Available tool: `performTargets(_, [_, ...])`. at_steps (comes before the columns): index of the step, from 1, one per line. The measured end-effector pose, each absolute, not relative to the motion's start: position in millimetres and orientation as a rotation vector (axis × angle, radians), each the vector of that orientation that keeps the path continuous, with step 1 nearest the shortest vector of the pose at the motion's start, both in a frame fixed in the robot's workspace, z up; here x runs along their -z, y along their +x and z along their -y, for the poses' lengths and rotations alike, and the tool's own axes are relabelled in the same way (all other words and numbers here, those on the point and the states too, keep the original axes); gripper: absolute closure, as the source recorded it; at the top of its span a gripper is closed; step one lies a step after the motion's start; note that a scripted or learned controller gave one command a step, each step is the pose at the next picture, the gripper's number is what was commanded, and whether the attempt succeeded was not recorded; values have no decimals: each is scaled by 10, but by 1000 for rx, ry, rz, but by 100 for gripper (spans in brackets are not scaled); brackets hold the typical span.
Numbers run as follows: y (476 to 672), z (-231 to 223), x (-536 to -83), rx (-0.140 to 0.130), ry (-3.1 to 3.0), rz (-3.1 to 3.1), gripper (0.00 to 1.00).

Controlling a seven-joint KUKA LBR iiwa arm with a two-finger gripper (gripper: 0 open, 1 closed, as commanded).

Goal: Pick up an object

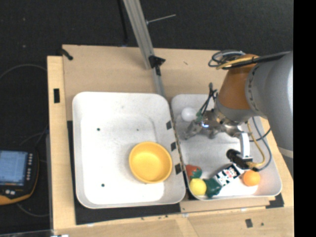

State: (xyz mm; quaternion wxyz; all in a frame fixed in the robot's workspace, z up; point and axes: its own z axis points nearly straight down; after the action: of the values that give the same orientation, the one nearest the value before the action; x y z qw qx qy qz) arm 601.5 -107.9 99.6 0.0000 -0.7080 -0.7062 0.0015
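**Arm over the right bin, small items gathered at its near edge**

Where the scene is read from the left, a handheld screen unit (15, 174) is seen first, lying off the bench on the dark floor. Next, the left bin (98, 112) is found on the wooden bench (108, 65), and a yellow bowl (150, 161) is set upright in its near right part, close to the wall shared with the neighbouring bin. A metal pole (140, 31) is seen running down from the top of the view to the gap between the two bins.

In the right bin (274, 184), a white ball (188, 114) is placed near the far left corner. Along the near edge, a small red piece (192, 171), a yellow ball (198, 186) and a dark green piece (213, 187) are crowded together, touching or nearly so. Just right of them a black-and-white patterned block (228, 174) is laid at a slant, and an orange ball (251, 178) is set beside it, near a black part of the arm's cabling.

The gripper (197, 129) is held low over the middle left of the right bin, near the white ball but apart from it. Whether anything is gripped cannot be told, and how far it is spread cannot be made out. The arm (256, 93) is seen behind it on the right.
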Motion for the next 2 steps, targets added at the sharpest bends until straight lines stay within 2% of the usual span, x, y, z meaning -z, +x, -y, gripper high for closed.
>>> performTargets(1, [6029,1086,-1121,3,-2233,2215,100])
performTargets(2, [6129,1132,-1721,7,-2225,2228,100])
